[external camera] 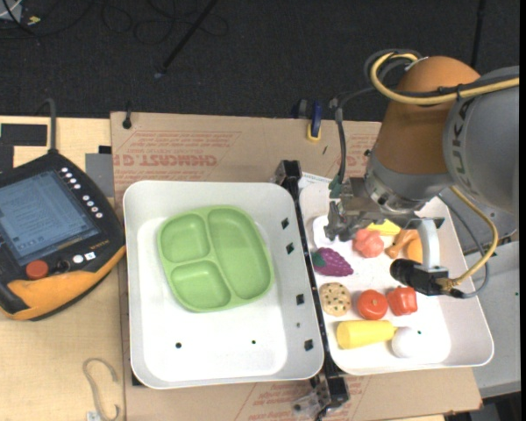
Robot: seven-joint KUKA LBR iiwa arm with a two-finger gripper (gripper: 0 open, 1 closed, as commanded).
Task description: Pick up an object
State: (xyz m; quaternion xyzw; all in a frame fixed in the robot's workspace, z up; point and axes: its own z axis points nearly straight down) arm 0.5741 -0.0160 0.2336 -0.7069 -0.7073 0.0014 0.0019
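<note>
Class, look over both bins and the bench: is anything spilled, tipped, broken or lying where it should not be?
Nothing stands out. The green plate lies flat in the left bin, and the toy foods sit inside the right bin.

green divided plate (215, 258), teach pendant (44, 231), cardboard sheet (202, 147)

A single fixed camera looks down at a slant from above the bench, near enough to frame both shallow white plastic bins (149, 323); the grey arm with its orange band (430, 121) enters from the right.
</note>
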